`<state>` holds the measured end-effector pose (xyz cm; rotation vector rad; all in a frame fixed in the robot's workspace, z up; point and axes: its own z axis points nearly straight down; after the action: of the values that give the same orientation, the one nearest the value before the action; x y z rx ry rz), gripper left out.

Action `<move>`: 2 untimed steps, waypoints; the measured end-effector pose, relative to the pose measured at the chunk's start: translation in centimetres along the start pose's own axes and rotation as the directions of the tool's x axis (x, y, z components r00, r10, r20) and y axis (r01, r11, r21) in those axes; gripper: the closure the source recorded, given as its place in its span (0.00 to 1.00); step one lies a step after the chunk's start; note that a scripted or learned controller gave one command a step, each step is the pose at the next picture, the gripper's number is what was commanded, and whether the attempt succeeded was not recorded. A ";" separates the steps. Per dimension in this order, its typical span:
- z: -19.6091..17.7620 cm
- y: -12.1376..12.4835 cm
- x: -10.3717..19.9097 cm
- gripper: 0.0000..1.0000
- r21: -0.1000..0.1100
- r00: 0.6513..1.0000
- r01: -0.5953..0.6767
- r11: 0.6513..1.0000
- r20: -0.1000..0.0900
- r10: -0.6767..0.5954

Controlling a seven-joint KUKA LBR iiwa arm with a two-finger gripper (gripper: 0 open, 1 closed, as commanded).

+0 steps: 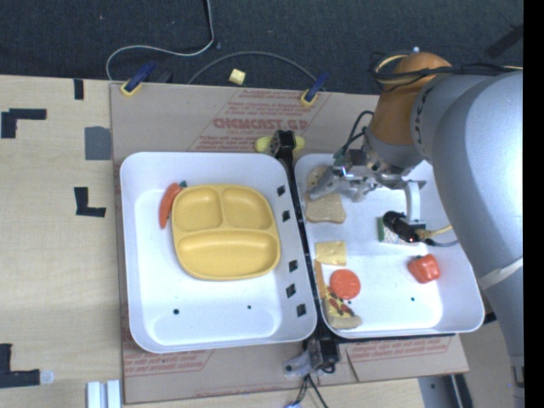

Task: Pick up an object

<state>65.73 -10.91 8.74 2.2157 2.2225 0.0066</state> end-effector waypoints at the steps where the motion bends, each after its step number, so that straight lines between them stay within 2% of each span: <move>1: 0.1 1.2 1.1 0.00 0.004 1.000 -0.001 1.000 0.001 0.001; 2: 0.1 1.2 0.5 0.00 0.003 1.000 -0.002 1.000 0.001 0.002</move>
<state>66.92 -10.44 8.60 2.2187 2.2213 0.0023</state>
